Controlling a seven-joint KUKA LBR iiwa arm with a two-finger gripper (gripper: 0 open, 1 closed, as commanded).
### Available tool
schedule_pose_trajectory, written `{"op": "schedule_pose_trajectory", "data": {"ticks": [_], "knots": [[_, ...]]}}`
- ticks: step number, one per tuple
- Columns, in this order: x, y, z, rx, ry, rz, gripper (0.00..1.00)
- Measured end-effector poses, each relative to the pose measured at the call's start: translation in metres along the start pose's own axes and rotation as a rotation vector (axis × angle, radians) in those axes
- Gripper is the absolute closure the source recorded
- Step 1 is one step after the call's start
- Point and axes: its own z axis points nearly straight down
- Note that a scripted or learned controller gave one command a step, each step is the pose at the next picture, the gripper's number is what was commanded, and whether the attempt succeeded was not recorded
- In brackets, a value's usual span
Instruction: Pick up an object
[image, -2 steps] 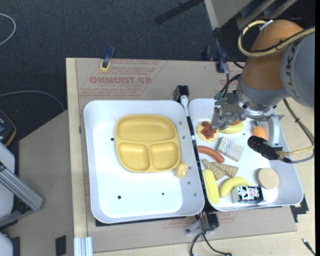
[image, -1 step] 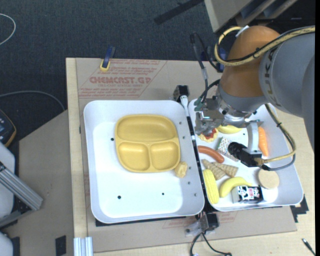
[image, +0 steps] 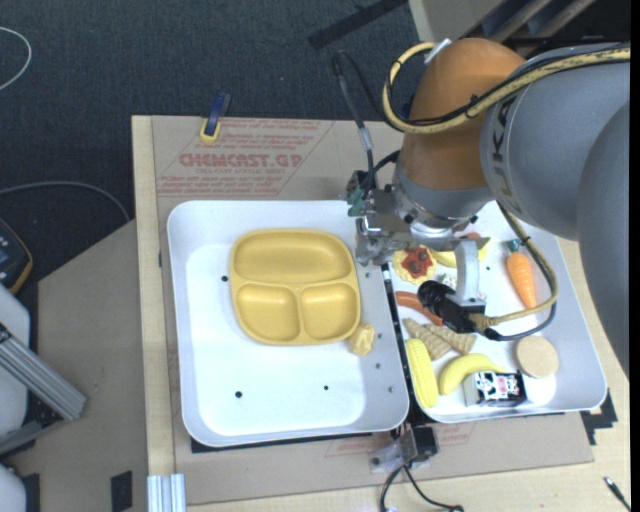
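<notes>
- plate (image: 295, 285), yellow and divided, lies in the left bin (image: 190, 330), well apart from the arm's working end and too broad to be a likely pick.
- pale yellow scrap (image: 362, 341) sits at that bin's right wall, just beside the plate's near right corner.
- corn cob (image: 422, 372) lies in the right bin (image: 590, 370) along its left wall, long axis running far to near.
- orange sausage (image: 408, 298) lies slanted, far-left to near-right, just on the near side of the wrist.
- red-and-yellow piece (image: 414, 263) lies at the wrist's edge; to my eye it and the sausage are the things closest to the jaws.
- arm (image: 455, 110) hangs over the right bin's far left corner; its bulk hides the jaws, so i cannot tell whether they are apart or together, and nothing shows between them.
- banana (image: 466, 370) curves roughly left to right, on the near side.
- carrot (image: 521, 278) lies right of the wrist, long axis far to near, green end far, tip near.
</notes>
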Motion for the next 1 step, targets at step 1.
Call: {"op": "schedule_pose_trajectory", "data": {"ticks": [1], "knots": [[0.0039, 0.0014, 0.014, 0.007, -0.002, 0.006, 1.0]]}}
